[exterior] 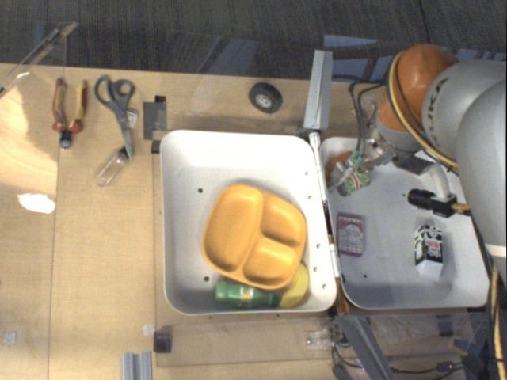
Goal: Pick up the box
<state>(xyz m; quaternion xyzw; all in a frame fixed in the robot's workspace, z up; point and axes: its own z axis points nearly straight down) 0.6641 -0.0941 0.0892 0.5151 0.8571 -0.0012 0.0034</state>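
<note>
**STATION STATE: BOX IN RIGHT BIN**

Camera view. The surface (pixel 87 236) is pale wood, and dark carpet (pixel 198 6) runs beyond its far edge. Two white bins stand side by side on it: the left bin (pixel 182 212) and the right bin (pixel 388 283).

The box (pixel 428 248) is small and printed black and white. It stands close to the right edge of the right bin, toward the near right corner, apart from every other item.

The end effector (pixel 363 161) is at the far left corner of the right bin, well apart from the box. Whether it is wide or narrow cannot be determined. A green-and-white item (pixel 354 178) lies just beside it.

Item count:
- Right bin: one box, one flat pink packet (pixel 351 234), one green-and-white item, one orange item (pixel 339 163).
- Left bin: one yellow divided plate (pixel 255 234), one green can (pixel 242 293) and one yellow round item (pixel 295 288), both partly under the plate at the near edge.
- Surface, far edge: one pair of pliers (pixel 67 109), one pair of scissors (pixel 119 105), one tape roll (pixel 265 97).
</note>
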